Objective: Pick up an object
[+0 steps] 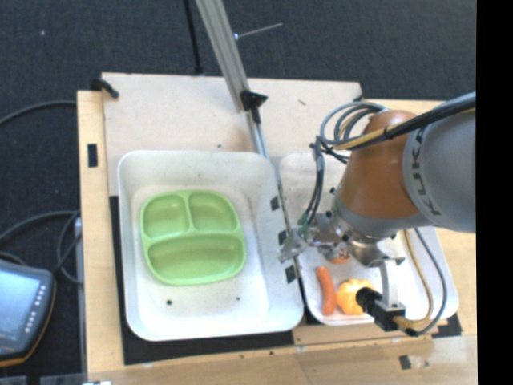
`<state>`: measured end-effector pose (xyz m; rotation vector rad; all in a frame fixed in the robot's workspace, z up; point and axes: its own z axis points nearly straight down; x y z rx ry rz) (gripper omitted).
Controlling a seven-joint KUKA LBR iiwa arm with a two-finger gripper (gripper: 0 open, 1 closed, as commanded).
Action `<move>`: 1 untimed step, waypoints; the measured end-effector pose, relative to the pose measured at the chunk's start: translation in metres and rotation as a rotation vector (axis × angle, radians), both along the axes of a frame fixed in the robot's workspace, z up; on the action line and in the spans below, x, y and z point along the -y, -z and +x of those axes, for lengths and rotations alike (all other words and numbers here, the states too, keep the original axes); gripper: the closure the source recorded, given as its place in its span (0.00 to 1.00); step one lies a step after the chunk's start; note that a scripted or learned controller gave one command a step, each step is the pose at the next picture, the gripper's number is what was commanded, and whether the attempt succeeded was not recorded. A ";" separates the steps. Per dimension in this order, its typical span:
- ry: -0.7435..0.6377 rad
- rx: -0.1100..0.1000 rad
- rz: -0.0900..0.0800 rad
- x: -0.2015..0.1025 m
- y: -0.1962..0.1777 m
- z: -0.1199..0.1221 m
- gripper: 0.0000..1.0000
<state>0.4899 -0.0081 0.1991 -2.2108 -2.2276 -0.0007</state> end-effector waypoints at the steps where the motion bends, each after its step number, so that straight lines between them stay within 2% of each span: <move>1: 0.014 0.004 -0.007 0.076 -0.002 0.000 0.00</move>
